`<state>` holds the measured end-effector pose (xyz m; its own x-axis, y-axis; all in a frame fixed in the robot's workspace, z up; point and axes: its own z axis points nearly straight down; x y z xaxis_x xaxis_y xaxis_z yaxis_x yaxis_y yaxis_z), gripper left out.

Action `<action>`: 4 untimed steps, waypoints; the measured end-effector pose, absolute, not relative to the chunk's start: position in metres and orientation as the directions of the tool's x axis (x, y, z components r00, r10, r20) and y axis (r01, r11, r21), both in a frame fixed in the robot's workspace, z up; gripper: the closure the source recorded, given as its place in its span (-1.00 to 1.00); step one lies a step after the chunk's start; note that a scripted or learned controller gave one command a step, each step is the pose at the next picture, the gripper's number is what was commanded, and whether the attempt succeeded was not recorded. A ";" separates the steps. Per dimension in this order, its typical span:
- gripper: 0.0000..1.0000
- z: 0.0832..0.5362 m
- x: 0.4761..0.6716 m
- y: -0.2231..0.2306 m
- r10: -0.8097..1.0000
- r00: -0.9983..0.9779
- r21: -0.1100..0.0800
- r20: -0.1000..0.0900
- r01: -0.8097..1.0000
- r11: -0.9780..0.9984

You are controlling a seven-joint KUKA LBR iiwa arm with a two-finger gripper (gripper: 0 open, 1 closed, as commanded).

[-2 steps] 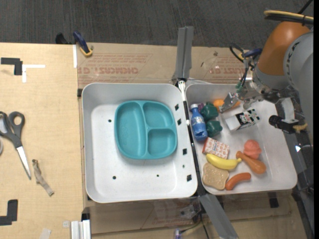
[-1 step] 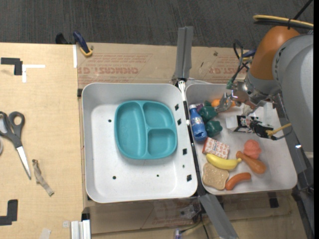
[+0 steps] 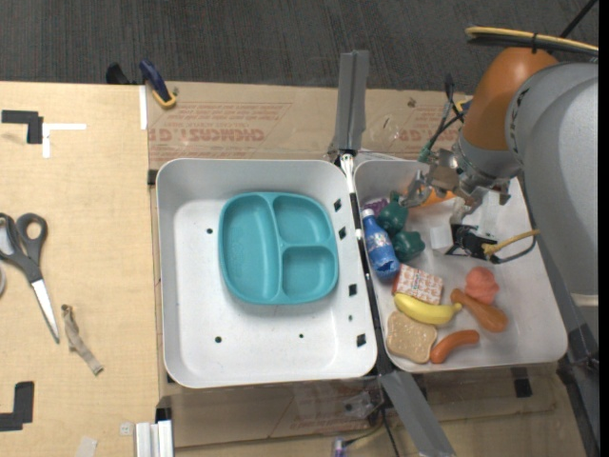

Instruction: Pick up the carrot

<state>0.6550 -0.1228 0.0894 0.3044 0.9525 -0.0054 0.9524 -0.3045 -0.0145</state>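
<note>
At the far end of the right bin, my gripper hangs low over the clutter. The arm comes in from the right because that corner is nearest its base. Just under the gripper a small rounded patch of orange shows. I take this for the carrot, though most of it is covered. It lies against the far wall, just beside a dark green toy. Whether my gripper is spread or pinched I cannot tell, since its own body hides the tips. So I claim no hold on the carrot.

The other pieces look like smooth moulded plastic. There is a curved yellow banana, a flat tan toast and a glossy blue bottle lying along the wall between the bins. Two long orange-red pieces near the front could pass for carrots, which makes me hedge.

The left bin holds a teal plate, well apart from the work.

A rounded, slick carrot tucked against a wall would, I judge, slip sideways unless gripped squarely.
</note>
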 end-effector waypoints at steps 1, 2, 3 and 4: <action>1.00 0.099 0.656 -0.123 0.953 0.301 -0.010 -0.007 0.953 -0.301; 1.00 0.229 0.613 -0.215 0.954 0.299 0.000 -0.002 0.954 -0.299; -1.00 0.229 0.613 -0.214 0.954 0.299 -0.001 -0.002 0.954 -0.299; -1.00 0.092 0.640 -0.181 0.967 0.255 -0.004 -0.001 0.967 -0.255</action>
<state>0.6398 -0.1811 0.0916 0.2554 0.9668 -0.0009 0.9668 -0.2554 -0.0040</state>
